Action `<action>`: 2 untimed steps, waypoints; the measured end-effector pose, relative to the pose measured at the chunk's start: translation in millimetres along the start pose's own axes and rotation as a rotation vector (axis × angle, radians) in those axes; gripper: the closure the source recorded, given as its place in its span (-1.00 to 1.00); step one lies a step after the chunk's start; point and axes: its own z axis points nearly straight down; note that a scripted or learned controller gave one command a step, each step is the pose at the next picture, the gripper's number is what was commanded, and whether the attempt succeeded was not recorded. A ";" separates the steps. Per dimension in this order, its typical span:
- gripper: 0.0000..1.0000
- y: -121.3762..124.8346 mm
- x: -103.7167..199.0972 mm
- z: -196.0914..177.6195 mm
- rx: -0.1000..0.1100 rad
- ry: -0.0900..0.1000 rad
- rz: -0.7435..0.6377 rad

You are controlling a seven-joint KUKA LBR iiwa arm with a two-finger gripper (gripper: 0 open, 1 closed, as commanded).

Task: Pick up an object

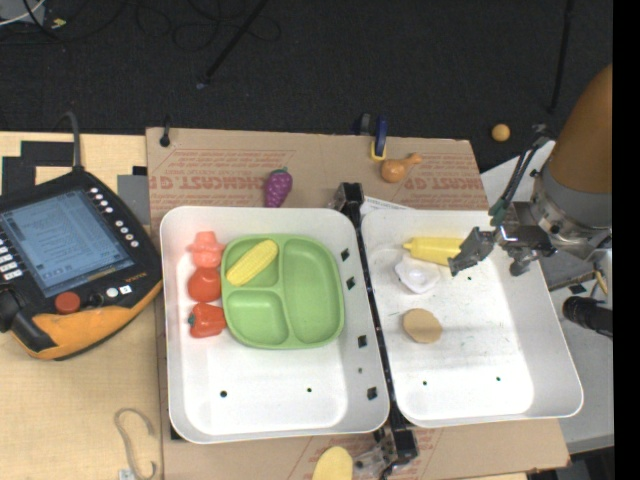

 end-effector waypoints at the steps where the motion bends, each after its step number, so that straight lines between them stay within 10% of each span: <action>1: -1.00 1.7 -0.1 -6.0 -0.012 -0.002 -0.002; 2: -1.00 -7.2 5.1 51.8 -0.005 0.000 -0.003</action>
